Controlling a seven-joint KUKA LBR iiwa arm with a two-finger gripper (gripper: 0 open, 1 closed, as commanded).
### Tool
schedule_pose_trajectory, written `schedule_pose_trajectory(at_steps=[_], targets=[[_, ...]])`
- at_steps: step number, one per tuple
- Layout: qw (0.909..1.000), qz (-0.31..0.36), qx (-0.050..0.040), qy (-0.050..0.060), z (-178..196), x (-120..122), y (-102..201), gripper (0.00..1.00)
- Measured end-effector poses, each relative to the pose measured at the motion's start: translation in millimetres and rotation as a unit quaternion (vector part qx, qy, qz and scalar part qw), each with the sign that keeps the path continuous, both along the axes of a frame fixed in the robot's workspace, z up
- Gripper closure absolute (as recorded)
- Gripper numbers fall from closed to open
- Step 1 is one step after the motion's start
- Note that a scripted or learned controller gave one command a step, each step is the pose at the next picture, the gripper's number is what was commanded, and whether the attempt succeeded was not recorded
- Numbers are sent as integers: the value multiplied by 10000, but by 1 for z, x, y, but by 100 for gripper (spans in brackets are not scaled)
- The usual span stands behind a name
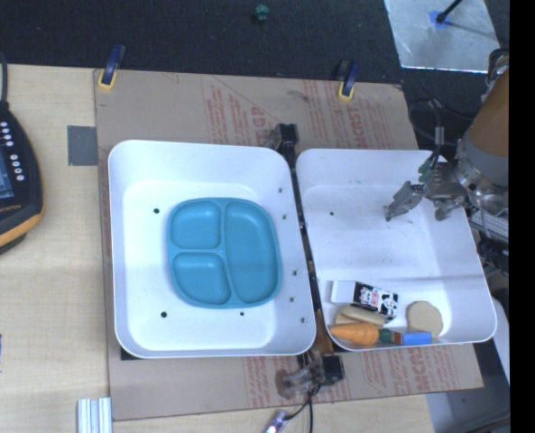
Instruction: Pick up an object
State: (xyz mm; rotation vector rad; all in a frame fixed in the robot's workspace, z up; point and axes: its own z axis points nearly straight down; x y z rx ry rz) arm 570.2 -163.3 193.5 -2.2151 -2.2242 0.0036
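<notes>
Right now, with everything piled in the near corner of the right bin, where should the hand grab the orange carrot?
Grip the orange carrot across its thick middle, coming straight down from above. It lies flat along the white bin's near wall, with a tan stick close behind, so a side approach looks blocked.

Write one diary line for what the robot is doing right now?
gripper: open, holding nothing | over right bin, upper part | toys: carrot, round biscuit at near edge | blue plate: left bin
</notes>
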Motion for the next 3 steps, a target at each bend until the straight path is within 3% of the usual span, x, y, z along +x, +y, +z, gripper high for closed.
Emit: schedule_pose_trajectory(at_steps=[1,2,3], targets=[[10000,8,-9,6,-76,52,14,0],[10000,10,-10,-2,-102,77,22,0],[10000,4,-5,-14,-101,86,33,0]])
